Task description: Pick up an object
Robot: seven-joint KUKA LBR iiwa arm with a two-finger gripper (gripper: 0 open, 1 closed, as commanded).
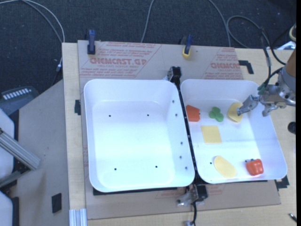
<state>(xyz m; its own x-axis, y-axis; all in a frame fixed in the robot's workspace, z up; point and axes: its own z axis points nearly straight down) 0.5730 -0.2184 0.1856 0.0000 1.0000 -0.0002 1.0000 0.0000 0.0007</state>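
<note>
The right bin [275,145] holds several small items. Along its far side lie an orange-red piece [192,113], a green piece [215,113] and a yellow half-round piece [233,112]. A flat yellow square [211,134] sits mid-bin, with a pale yellow oval [225,166] and a red pepper-like item [254,166] near the front. My gripper [254,110] hangs over the bin's far right corner, open. Its left fingertip [242,110] is at the edge of the yellow half-round piece. Nothing sits between the fingers.
The left bin [94,140] stands beside the right one, their rims meeting at a black clip [175,73]. Blue [91,37] and yellow [187,48] clamps pin the cardboard base at the back. Cables run behind the bench.
</note>
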